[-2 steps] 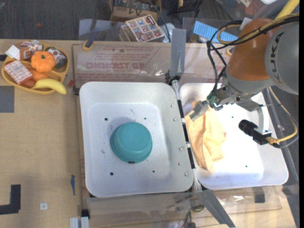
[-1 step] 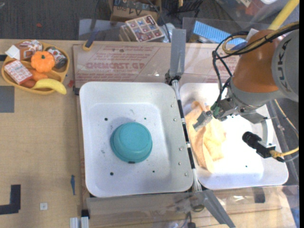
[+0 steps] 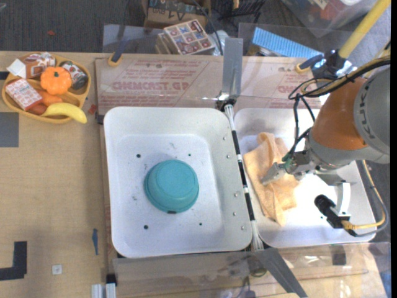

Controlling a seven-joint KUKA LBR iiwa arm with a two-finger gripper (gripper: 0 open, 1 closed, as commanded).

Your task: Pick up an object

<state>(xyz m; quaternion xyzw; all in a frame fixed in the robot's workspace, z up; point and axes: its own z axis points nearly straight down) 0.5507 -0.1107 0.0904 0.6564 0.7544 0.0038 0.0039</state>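
Teal bowl — one; orange cloth — one, beneath the end effector.

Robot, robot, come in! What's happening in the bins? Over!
Gripper low over crumpled pale orange cloth, right white bin. Nothing visibly lifted. Upside-down teal bowl sits in left white bin, apart.

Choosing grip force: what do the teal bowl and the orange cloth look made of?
Bowl: likely hard plastic, smooth with a matte, even teal colour; it lies upside down. Cloth: soft fabric, perhaps terry, judging by its folds and crumpled edges.
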